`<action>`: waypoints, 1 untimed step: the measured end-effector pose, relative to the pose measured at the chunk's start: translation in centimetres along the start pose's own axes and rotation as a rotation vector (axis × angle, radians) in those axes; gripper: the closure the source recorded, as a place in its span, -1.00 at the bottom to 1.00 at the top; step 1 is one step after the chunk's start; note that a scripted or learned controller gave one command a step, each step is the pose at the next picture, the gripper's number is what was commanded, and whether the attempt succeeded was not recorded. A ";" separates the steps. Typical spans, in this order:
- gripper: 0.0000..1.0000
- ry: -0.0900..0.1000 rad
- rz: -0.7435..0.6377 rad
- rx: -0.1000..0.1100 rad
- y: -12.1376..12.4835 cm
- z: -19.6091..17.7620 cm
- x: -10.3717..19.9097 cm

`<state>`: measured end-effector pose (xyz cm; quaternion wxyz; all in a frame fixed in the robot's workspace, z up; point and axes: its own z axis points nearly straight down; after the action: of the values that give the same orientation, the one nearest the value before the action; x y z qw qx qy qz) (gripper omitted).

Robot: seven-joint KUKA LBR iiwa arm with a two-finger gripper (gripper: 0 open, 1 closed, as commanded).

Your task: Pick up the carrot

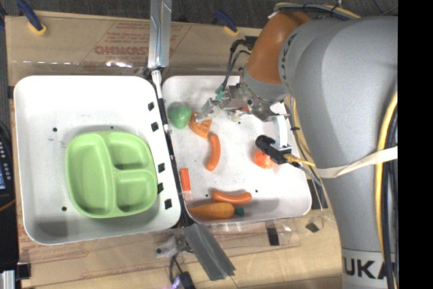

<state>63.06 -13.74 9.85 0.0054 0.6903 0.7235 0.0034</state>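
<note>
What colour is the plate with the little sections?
Light green plate, seen in the camera view.

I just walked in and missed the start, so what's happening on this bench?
A grey arm reaches into the right bin, its gripper low near the bin's far side, beside an orange piece and a green ball. The carrot lies untouched along the near wall. The left bin holds a green tray.

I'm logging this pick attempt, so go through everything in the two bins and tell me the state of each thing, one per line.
carrot: lying flat by the right bin's near wall, not held.
sausage: lying flat just behind the carrot.
second sausage: lying mid-bin, free.
green ball: resting by the divider.
green plate: flat in the left bin, right side up.
claw: low over the right bin's far end, away from the carrot.
</note>
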 end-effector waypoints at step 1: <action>-1.00 0.002 0.062 0.005 -1.7 0.1 4.3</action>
<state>61.20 -9.54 9.72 0.0028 0.7126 0.7016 0.0025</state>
